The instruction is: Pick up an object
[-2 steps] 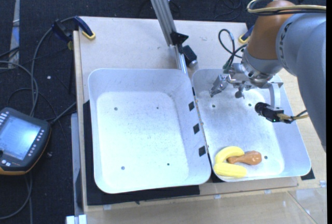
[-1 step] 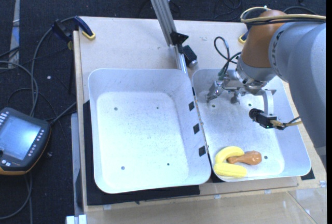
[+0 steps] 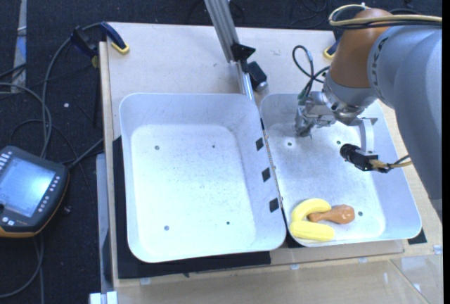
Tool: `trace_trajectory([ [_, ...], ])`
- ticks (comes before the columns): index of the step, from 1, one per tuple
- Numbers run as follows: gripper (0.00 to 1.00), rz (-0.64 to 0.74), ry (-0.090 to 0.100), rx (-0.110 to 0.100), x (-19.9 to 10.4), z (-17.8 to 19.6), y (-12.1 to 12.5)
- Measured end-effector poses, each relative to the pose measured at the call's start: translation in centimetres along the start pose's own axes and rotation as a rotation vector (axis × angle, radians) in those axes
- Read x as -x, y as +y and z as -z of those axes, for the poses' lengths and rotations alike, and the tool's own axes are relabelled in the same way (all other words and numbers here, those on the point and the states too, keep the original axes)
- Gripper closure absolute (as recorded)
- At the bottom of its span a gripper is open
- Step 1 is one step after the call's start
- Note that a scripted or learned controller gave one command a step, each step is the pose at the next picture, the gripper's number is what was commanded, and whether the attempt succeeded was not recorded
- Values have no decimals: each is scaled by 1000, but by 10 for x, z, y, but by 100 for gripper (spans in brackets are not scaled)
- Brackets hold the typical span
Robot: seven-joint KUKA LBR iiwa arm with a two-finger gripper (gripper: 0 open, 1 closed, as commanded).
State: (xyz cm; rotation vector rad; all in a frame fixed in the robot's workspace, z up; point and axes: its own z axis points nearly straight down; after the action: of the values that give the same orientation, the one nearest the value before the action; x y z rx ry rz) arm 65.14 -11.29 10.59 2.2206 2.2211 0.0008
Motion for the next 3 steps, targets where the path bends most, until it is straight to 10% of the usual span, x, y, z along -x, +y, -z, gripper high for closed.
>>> trace_trajectory([
  [3,100,0,0,1,17,117,0],
])
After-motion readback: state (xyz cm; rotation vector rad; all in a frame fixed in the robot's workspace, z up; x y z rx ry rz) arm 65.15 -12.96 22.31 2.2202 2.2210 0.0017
